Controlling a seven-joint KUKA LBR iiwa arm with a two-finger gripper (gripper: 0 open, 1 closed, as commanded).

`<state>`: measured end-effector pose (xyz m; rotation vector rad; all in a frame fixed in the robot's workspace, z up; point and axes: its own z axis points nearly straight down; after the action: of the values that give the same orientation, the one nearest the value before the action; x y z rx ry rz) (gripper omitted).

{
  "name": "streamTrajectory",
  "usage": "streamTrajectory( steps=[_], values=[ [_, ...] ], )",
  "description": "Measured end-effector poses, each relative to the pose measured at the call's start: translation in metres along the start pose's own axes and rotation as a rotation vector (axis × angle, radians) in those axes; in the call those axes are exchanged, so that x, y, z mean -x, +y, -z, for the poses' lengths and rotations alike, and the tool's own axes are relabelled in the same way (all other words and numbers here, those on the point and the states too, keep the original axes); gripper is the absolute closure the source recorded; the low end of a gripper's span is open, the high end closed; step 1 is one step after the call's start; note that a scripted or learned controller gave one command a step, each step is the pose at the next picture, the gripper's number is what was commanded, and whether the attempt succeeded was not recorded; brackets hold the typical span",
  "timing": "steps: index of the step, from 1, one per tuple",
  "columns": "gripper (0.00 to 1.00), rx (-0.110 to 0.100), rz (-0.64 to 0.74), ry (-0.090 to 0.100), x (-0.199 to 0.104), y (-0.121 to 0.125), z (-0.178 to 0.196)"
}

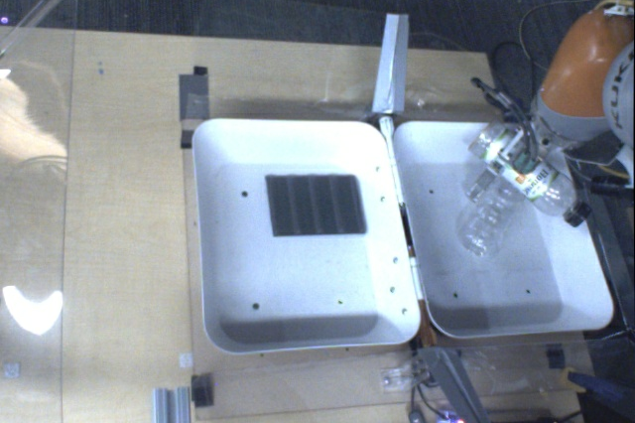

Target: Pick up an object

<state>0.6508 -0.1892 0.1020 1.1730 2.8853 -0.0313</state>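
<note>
A dark, ridged rectangular pad (316, 205) lies flat in the middle of the left bin (223, 242). My gripper (486, 212) hangs over the upper middle of the right bin (556, 302), well to the right of the pad and apart from it. The arm's orange band (585, 54) shows at the right edge, above the wrist. The gripper's lower end looks pale and translucent against the white floor, so its outline is hard to read. I cannot tell whether anything is held in it.
A metal divider post (392, 64) stands behind the seam between the two bins. Black cables (496, 93) run by the wrist at the right bin's far corner. A clear panel (40, 212) covers the bench at left.
</note>
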Motion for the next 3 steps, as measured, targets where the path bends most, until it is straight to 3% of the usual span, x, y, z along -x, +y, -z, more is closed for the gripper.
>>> streamTrajectory(
  steps=[1,2,3],
  values=[
    [0.00,0.000,0.148,0.034,-0.005,0.017,0.018],
    [0.00,0.025,0.168,0.010,-0.070,0.014,-0.003],
    [0.00,0.016,0.126,0.030,-0.033,0.028,-0.007]
  ],
)
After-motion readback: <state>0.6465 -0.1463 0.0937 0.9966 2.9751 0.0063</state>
